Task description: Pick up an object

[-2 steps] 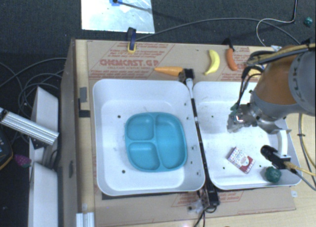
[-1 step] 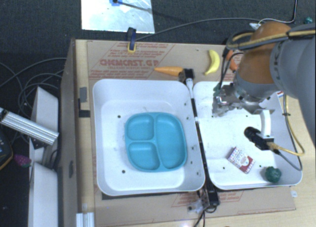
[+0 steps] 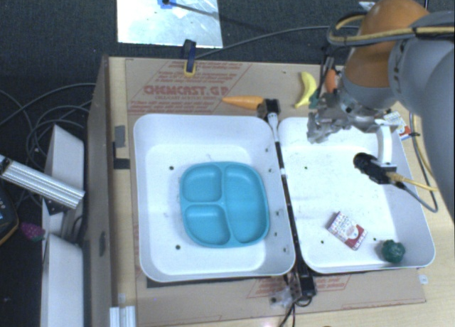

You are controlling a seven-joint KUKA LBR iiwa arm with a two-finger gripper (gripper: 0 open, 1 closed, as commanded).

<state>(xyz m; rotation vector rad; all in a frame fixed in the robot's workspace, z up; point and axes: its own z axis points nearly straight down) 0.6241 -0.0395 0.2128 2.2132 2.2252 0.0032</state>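
Note:
In the right bin (image 3: 313, 258) a small red and white box (image 3: 346, 230) lies near the front. A dark green ball (image 3: 391, 250) rests in the front right corner. My gripper (image 3: 320, 131) hangs over the bin's far left corner, well away from both. I see nothing held in it. Outside the bins, a yellow banana (image 3: 307, 89) lies on the board just behind the gripper, with an orange carrot (image 3: 242, 103) further left.
The left bin (image 3: 153, 148) holds a blue divided plate (image 3: 224, 202). A black fitting with a yellow cable (image 3: 371, 166) hangs off the arm over the right bin. A silver sheet (image 3: 168, 6) lies beyond the bench, and cables trail on the floor at left.

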